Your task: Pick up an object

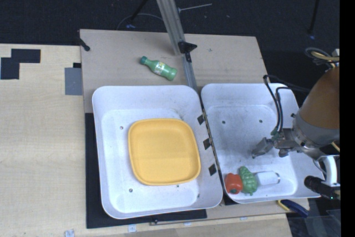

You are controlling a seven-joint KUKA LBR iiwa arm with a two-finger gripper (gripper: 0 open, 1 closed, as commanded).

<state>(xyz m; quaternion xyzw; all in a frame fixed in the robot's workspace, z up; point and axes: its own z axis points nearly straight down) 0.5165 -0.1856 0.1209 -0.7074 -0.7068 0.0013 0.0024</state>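
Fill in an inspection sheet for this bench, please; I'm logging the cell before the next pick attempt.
Surface: beige bench board bearing two shallow white bins, left bin and right bin, side by side.
Job's things: square yellow plastic plate flat in the left bin; red toy vegetable, bumpy green toy and a white cylindrical object clustered at the right bin's near edge.
Clutter: small green plastic bottle lying on the board behind the left bin.
Grippers: gripper low over the right bin, above the cluster; nothing seen held.
Cables: black cable looping from the arm over the right bin.
Surroundings: slanted aluminium rail; dark floor behind.
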